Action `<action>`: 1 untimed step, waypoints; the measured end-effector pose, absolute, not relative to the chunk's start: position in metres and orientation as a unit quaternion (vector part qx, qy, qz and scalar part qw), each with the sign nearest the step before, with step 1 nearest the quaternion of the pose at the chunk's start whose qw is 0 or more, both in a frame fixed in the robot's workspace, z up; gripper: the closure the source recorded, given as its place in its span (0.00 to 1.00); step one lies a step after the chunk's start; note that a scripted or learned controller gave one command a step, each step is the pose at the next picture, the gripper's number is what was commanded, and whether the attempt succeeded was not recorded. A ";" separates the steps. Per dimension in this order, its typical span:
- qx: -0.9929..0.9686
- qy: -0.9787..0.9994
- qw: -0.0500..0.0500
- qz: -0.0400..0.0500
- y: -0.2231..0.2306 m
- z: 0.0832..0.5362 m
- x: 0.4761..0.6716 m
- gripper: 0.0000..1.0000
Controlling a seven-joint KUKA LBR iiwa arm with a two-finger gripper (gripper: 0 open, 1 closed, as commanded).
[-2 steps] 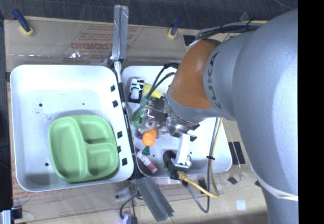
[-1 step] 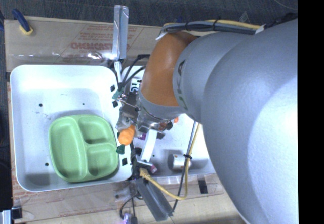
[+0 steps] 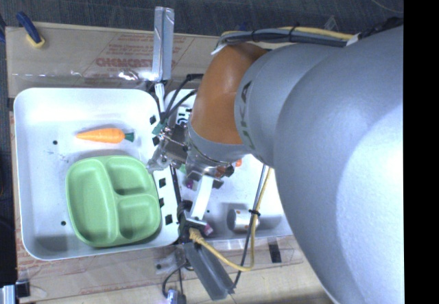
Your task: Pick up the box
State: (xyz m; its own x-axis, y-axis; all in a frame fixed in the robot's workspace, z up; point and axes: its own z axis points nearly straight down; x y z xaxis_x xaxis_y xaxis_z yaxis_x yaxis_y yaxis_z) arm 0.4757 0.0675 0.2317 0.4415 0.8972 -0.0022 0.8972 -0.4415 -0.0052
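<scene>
1. Camera view, looking down at a slant on a bench point(image 3: 82, 49) that bears two shallow white bins side by side. A large grey arm point(image 3: 322, 131) with an orange band point(image 3: 219, 90) reaches in from the right and covers most of the right bin point(image 3: 274, 208).
2. The wrist hangs low at the right bin's left edge, close to the wall shared with the left bin point(image 3: 27, 158). Cables and brackets hide the jaws, so I cannot tell whether they are spread or pressed together.
3. Judged step: the reach down for a grasp, with the box not yet lifted.
4. The next move calls for setting the jaws either side of the box, closing firmly, then rising straight up clear of the bin wall.
5. The box is hidden, most likely beneath the arm in the right bin, so its colour and shape cannot be told.
6. A small silvery thing point(image 3: 239, 219) lies in the right bin near the wrist. It looks rounded, though it is too small to be sure.
7. The left bin holds a carrot point(image 3: 101, 135) and a green divided plate point(image 3: 113, 200), near each other but apart.
</scene>
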 end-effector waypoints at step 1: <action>-0.855 -0.519 0.001 0.001 -0.090 0.266 0.476 0.00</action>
State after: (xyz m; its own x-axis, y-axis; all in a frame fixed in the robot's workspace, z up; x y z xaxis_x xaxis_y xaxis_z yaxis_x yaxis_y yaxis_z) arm 0.4764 -0.0896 0.2656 0.4608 0.8875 -0.0001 0.8875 -0.4608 -0.0035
